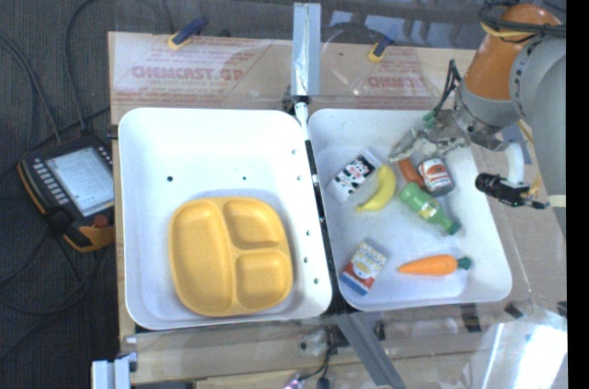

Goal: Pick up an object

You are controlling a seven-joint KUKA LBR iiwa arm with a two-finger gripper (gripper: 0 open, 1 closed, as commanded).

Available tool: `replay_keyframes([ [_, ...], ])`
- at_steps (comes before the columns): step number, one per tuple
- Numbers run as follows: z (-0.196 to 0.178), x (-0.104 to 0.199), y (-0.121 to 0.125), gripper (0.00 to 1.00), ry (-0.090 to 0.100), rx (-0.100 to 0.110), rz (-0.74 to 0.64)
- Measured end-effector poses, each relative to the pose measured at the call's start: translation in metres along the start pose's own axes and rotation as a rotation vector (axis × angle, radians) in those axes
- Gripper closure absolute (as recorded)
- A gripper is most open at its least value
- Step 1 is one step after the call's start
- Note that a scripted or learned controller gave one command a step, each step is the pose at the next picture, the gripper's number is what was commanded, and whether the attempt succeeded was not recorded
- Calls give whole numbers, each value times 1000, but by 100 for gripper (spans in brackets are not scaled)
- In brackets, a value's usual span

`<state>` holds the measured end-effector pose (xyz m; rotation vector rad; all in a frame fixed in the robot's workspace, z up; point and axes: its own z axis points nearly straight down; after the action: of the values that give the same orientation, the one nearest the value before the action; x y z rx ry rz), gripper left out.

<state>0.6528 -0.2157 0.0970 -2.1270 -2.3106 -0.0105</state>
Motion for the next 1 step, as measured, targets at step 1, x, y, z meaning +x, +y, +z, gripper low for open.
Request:
replay_keyframes([
  [1, -8, 0, 0, 100, -4, 3, -2],
])
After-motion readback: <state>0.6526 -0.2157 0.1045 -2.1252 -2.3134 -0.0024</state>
